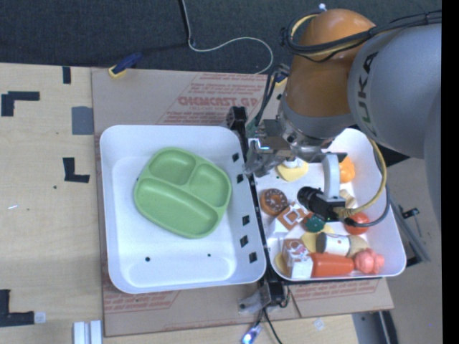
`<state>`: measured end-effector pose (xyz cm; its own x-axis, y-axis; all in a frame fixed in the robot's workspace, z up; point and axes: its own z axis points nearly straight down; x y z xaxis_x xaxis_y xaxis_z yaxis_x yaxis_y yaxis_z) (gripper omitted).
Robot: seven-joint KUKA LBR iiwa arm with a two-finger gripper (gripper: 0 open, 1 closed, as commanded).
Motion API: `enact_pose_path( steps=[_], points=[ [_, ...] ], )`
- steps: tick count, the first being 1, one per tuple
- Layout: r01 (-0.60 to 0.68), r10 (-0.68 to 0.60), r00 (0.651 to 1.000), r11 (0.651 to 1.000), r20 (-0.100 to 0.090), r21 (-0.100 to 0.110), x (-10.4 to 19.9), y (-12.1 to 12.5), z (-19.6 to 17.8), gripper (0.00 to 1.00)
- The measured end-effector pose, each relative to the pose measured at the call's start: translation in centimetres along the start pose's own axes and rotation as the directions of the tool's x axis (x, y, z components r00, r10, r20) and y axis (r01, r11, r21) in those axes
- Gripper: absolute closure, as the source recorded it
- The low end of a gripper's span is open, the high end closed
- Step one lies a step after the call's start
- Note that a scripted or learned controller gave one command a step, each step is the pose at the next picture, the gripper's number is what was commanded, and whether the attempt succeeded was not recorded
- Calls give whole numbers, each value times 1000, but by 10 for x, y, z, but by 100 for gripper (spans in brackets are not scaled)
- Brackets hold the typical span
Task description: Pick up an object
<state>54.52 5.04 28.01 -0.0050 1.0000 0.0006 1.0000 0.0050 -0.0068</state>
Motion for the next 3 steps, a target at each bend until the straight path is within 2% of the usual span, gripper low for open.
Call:
enact_pose_path(
  steps=[2,3],
  points=[
    [-2,2,1000,1000,0,-7,-9,-63,-64,100],
    [-3,3,1000,1000,2,2,16,-63,15,100]
  ],
)
